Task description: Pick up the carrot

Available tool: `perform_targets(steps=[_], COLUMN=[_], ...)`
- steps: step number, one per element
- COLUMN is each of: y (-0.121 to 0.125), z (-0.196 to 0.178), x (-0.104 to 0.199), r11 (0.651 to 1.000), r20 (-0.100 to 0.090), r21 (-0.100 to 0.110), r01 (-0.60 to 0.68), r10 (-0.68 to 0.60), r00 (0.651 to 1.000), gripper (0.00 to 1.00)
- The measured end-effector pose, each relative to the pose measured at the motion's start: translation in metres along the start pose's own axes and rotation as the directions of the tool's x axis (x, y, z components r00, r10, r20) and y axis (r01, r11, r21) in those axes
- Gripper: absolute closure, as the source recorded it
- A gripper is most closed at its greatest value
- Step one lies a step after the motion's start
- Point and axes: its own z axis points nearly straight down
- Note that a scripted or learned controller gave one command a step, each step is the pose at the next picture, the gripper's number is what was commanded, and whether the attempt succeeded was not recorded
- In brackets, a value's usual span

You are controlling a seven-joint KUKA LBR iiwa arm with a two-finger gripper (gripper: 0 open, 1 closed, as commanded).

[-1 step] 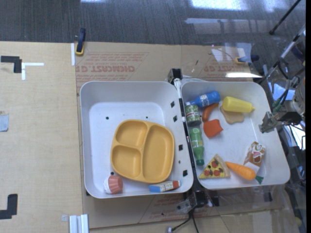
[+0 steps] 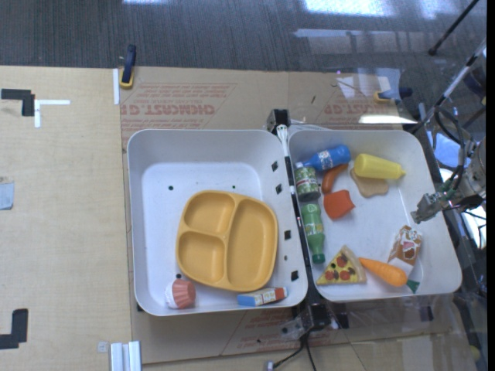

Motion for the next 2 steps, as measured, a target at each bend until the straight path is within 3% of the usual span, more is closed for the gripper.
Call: perform_targets(steps=[1,2], y=[0.003,0.006], z=[0.013,0.038], x=[0.009,0.024], r11=[0.968,0.906], r20=[0.002,0.001], r21=[-0.002,-0.002], r01=[0.251,0.422], r10=[-0.251,-0.422], r00=[0.968,0.906], gripper=[0.0,0.0])
